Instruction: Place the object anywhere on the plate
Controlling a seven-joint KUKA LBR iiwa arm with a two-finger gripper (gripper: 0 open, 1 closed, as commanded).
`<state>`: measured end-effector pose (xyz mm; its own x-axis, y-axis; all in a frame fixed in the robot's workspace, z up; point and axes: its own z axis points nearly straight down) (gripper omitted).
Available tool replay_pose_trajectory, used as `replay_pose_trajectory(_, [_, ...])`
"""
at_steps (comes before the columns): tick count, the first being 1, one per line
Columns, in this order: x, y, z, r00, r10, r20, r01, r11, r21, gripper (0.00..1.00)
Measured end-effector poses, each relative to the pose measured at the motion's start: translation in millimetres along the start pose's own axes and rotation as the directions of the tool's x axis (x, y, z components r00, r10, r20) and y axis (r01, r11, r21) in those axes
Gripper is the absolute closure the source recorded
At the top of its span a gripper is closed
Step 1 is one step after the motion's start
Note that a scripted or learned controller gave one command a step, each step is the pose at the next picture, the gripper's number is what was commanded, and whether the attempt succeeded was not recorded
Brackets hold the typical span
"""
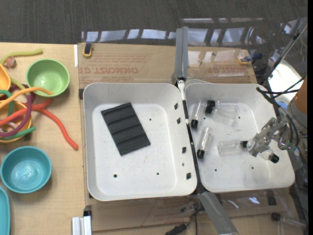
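Now | gripper (258, 146) low in right bin (244, 182), can't tell its grip | clear tubes (203, 140) lay beside it, black ridged plate (125, 128) in left bin (98, 180) | tubes likely light, slippery, roll; grab mid-body.

A green bowl (47, 77) and a teal bowl (26, 169) stand on the wooden table (54, 199) left of the bins. Between them lie tangled coloured cords (29, 109), one red strand running toward the left bin. Brown cardboard (127, 67) lies behind the bins.
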<state>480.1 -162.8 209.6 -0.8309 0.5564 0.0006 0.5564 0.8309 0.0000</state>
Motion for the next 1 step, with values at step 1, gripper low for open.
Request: replay_pose_trajectory(1, [-30.8, -50.5, 69.1, 0.996, -0.084, -0.001, 0.084, 0.996, -0.001, 1.00])
